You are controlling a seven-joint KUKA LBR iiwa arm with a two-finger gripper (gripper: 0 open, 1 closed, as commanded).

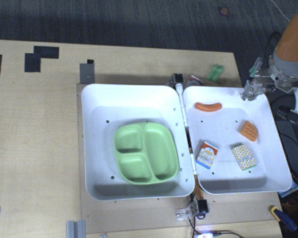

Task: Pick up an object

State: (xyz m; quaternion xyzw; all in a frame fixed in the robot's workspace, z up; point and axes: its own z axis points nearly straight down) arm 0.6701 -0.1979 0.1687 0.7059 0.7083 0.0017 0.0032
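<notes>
The right bin (268, 182) holds a toy hot dog (208, 106) near its back wall, an orange waffle-like cracker (249, 131) towards the right, a small white, blue and red box (207, 155) at the lower left, and a yellow patterned packet (244, 156) beside that box. My gripper (250, 90) hovers over the bin's back right corner, apart from all of these objects, with the arm's orange band (293, 38) above it. Nothing shows between its tips.
The left bin (97, 133) holds a green divided tray (146, 152). A green object (216, 72) lies on the bench behind the right bin. Cables and clips sit along the bins' front edge (198, 209). Dark patches mark the bench at the far left (39, 58).
</notes>
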